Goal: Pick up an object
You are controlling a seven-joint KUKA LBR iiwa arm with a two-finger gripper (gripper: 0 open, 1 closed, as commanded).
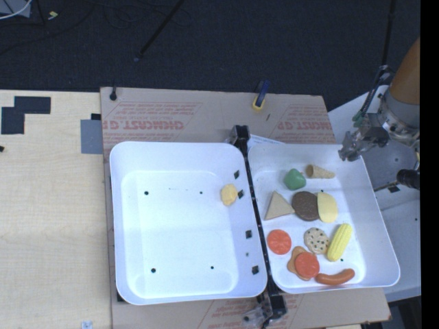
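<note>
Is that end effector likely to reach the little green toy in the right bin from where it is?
Probably yes. The end effector hangs above the right bin's far right corner, and the green toy lies uncovered nearby. The cone beside it sits slightly apart, so nothing seems to block a descent.

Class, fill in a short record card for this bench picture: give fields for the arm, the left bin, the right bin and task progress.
arm: grey gripper poised over right bin's upper right corner
left bin: one small yellow toy lump near its right wall
right bin: green toy piece, yellow corn cob, red sausage, others
progress: nothing seen in gripper
</note>
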